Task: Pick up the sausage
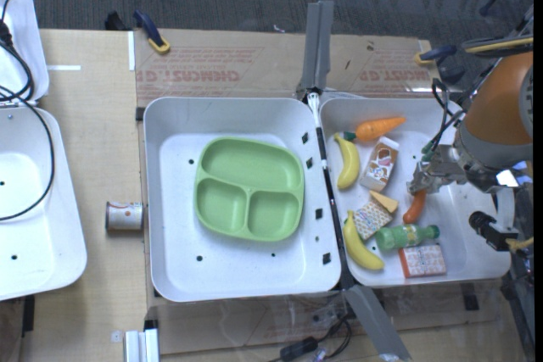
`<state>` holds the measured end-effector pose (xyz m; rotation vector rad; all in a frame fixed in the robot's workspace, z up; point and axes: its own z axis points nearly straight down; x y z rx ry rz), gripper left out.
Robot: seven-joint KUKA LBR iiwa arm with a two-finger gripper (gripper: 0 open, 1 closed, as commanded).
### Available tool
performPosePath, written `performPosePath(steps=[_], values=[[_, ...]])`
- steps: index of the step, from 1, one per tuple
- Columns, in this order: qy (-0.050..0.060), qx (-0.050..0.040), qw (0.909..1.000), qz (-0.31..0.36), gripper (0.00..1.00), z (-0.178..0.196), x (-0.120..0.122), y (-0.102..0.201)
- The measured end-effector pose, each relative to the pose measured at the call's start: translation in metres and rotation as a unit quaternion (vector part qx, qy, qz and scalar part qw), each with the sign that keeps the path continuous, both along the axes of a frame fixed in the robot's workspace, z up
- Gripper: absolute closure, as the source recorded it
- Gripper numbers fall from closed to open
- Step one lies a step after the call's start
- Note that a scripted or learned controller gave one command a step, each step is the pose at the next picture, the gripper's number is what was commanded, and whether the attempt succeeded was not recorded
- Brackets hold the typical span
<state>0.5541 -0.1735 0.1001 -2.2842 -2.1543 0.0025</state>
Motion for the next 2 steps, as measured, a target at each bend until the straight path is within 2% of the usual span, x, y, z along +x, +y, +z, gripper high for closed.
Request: performPosePath(steps=[1, 2], values=[[-0.001, -0.0005, 0.9946, 0.104, 1.0, 0.124, 0.069, 0.058], [-0.001, -0.0011, 0.992, 0.126, 1.0, 0.118, 0.09, 0.034]])
